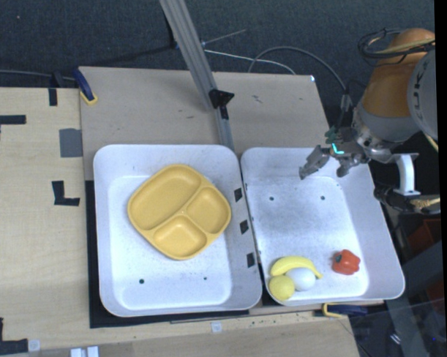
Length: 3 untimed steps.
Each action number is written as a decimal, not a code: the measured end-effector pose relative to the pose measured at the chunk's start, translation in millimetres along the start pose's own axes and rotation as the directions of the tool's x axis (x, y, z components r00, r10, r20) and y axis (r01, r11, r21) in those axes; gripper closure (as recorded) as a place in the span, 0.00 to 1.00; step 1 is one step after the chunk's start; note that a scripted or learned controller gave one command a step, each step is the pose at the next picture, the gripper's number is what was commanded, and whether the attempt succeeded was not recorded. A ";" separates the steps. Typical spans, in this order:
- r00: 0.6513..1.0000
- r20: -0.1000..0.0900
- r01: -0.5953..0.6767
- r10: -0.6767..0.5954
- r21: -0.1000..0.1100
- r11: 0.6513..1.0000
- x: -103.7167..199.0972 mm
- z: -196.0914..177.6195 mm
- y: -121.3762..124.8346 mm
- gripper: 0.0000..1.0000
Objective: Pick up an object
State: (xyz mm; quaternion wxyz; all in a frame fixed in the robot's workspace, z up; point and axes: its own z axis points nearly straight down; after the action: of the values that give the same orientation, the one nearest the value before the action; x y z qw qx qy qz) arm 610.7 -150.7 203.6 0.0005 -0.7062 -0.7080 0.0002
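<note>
My gripper [325, 167] hovers over the far right corner of the right bin [312, 215], fingers spread apart with nothing between them. Along the bin's near edge lie a yellow banana [293, 264], a white egg-like ball [304, 279], a yellow lemon [281, 287] and a red pepper [346, 261]. All of these sit well away from the gripper, toward the front of the bin.
A yellow divided plate [179, 211] lies in the left bin [112, 236]. A grey metal pole [197, 58] slants down to the gap between the bins at the back. The arm's grey and orange body [392, 88] stands at the right.
</note>
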 end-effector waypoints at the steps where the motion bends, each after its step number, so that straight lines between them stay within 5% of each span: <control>1: 1.000 0.001 -0.002 0.002 0.006 1.000 -8.9 58.3 0.0 0.00; 2: 1.000 0.001 0.000 0.000 0.006 1.000 -8.0 112.8 -1.5 0.00; 3: 1.000 0.000 0.001 -0.001 0.002 1.000 -7.3 99.4 -0.2 1.00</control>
State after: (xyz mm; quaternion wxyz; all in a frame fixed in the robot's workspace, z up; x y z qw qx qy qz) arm 610.4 -158.0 104.2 0.0010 -0.7059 -0.7083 0.0010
